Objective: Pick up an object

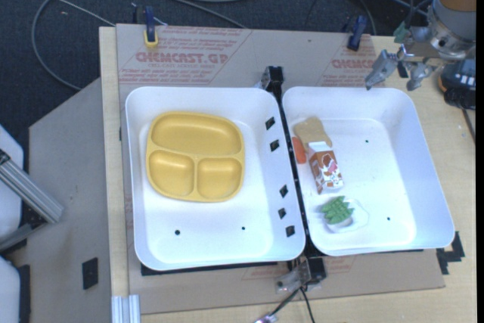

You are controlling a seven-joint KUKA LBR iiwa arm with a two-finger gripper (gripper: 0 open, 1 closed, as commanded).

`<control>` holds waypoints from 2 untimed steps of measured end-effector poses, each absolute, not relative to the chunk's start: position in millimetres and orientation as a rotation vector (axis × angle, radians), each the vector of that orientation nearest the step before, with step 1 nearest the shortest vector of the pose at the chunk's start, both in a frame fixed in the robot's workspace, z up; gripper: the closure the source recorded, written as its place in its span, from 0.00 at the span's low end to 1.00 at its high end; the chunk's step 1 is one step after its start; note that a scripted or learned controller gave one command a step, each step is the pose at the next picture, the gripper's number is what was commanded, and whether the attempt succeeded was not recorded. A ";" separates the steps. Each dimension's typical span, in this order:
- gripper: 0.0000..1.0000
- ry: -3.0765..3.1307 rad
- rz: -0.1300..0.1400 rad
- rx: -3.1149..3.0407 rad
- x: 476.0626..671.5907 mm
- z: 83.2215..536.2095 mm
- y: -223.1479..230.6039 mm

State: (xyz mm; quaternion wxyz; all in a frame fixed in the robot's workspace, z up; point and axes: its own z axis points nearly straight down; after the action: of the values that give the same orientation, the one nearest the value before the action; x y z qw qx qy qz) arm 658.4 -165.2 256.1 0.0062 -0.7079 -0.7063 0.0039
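Note:
In the right bin (393,163), near its left wall, lie a tan block (312,132), a small red and white carton (326,169), an orange piece (299,150) and a green leafy toy (336,209). My gripper (395,70) hangs above the bin's far right rim, up and to the right of these objects. Its fingers (378,70) are spread open with nothing between them.
The left bin (151,231) holds a yellow three-compartment plate (197,155). Black clips (272,77) join the two bins along the middle. Blue clamps (150,24) hold the cardboard sheet at the back. Cables trail over the dark floor behind the bench.

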 end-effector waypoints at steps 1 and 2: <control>0.00 -2.221 0.000 -2.220 660.7 264.2 -164.7; 0.00 -2.217 0.006 -2.216 657.0 201.7 -161.1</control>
State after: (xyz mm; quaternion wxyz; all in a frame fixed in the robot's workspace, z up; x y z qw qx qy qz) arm 657.0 -161.1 201.7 0.0033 -0.7069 -0.7073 0.0019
